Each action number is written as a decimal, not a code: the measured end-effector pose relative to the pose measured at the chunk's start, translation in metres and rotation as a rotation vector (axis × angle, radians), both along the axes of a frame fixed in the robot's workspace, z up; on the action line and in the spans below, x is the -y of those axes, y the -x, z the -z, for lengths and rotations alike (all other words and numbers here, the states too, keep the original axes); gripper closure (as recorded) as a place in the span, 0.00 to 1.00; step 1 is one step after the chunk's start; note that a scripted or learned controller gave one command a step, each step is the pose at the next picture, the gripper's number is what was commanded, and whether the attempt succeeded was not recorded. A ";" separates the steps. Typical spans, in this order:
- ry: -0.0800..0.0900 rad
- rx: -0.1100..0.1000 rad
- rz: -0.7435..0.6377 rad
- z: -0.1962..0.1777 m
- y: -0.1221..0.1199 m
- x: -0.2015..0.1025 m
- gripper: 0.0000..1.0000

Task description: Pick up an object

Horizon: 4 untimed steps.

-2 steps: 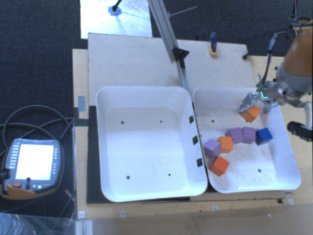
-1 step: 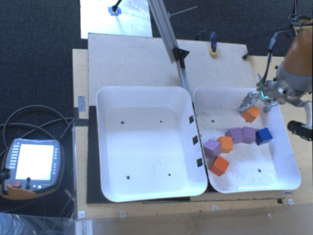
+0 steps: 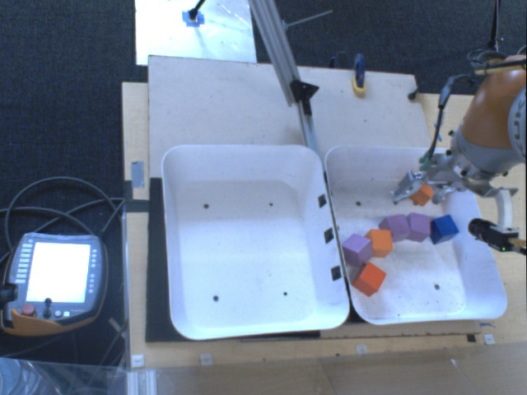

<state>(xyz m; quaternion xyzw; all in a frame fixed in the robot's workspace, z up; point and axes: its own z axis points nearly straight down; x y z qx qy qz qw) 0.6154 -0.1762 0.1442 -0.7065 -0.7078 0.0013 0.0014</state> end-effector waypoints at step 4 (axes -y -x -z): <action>0.003 0.013 -0.003 -0.066 -0.015 0.011 1.00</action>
